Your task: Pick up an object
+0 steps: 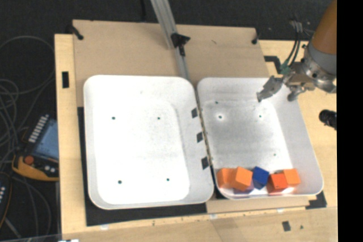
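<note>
Several small blocks lie in a row along the near edge of the right bin (295, 139): an orange block (235, 177) at the left, a blue block (260, 176) in the middle and another orange block (282, 179) at the right. My gripper (279, 89) hangs over the bin's far right corner, well away from the blocks. Its two fingers are spread apart with nothing between them.
The left bin (139, 139) sits beside the right one on a tan board. A slanted metal rail (161, 3) rises behind the bins. Cables and a handheld pendant (39, 147) lie off the bench at the left.
</note>
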You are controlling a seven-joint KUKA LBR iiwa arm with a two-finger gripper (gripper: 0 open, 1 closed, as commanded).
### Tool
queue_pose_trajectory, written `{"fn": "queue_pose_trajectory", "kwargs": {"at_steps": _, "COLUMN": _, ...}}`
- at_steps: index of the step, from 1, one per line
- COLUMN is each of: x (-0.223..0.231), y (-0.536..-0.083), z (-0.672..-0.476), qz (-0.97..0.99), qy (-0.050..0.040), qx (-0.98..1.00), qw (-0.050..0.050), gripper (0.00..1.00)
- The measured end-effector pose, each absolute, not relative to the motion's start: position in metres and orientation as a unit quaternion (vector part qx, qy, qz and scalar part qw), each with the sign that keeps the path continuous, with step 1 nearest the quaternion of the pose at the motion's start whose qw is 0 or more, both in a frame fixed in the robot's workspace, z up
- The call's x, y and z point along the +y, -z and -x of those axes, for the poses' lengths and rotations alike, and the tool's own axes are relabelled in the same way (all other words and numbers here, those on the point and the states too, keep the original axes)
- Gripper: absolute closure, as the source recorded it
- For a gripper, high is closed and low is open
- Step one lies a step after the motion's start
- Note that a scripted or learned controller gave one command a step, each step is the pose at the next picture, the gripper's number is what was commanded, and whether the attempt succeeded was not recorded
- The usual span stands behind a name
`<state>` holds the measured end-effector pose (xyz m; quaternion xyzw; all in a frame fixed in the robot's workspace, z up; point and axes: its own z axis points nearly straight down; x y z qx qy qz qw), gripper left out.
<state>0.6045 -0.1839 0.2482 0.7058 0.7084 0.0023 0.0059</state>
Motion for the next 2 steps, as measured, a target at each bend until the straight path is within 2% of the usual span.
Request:
{"fn": "queue_pose_trajectory", "kwargs": {"at_steps": 1, "x": -0.183, "y": -0.243, "z": -0.602, "qz": -0.705, "qy": 0.0006, "qx": 0.709, "qw": 0.001, "gripper": 0.0}}
{"fn": "queue_pose_trajectory", "kwargs": {"at_steps": 2, "x": -0.147, "y": -0.314, "z": -0.587, "qz": -0.705, "qy": -0.0028, "qx": 0.709, "qw": 0.004, "gripper": 0.0}}
